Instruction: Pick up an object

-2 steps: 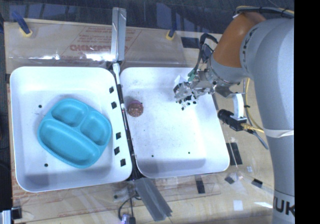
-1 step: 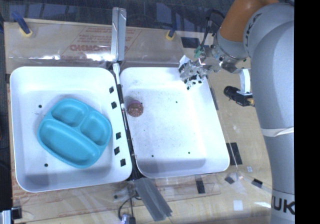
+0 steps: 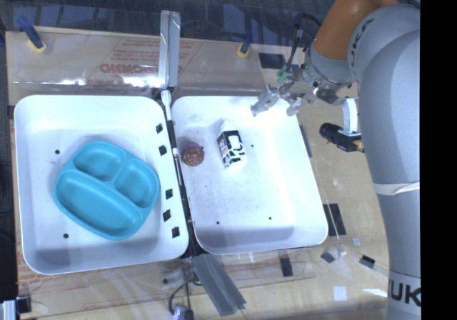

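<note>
A small white carton [image 3: 231, 148] with black print lies on its side in the right bin [image 3: 285, 190], in the upper middle of the floor. The print is too blurred to read. Just to its left, apart from it, sits a small brown round object [image 3: 192, 155], close to the bin's left wall.

The gripper [image 3: 275, 102] hangs over the bin's upper right corner, well apart from the carton and up to its right. Its two fingers are spread apart with nothing between them. The grey arm [image 3: 385, 97] comes in from the right, with the orange band [image 3: 343, 15] above the wrist; white letters "KU" show at its lower part, cut off by the edge.

The left bin [image 3: 36, 240] bears a blue divided plate [image 3: 107, 188] with three compartments, lying at a slant. A clear sheet [image 3: 128, 61] behind the bins carries red writing, mirrored and not legible. Black tape marks [image 3: 166, 197] run along the divide between the bins.
</note>
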{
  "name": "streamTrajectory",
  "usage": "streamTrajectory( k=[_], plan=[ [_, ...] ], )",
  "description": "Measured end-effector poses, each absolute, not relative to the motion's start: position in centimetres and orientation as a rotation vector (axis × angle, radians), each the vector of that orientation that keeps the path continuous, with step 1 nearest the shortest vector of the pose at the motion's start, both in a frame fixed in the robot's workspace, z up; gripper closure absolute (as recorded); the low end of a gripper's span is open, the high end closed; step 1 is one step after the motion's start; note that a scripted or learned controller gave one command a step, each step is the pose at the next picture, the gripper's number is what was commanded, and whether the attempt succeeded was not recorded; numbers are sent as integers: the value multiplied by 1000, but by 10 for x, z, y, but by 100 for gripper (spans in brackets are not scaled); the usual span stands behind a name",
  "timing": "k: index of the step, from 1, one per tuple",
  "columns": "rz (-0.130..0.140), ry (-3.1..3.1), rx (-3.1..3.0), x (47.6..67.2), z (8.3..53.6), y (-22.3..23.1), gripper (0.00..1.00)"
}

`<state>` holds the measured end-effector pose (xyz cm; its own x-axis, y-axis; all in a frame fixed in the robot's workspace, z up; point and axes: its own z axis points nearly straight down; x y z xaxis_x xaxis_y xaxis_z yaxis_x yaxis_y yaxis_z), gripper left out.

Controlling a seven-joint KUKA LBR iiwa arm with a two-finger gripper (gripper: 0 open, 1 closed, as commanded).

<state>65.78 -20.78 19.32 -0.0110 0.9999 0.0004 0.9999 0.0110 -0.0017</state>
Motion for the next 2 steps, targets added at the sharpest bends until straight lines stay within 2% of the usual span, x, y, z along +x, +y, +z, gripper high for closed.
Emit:
streamTrajectory(
  k=[1, 2],
  plan=[
    [0, -2232, -2210, 655, 102, -159, 0],
    [9, -2230, -2239, 612, 97, -102, 0]
  ],
)
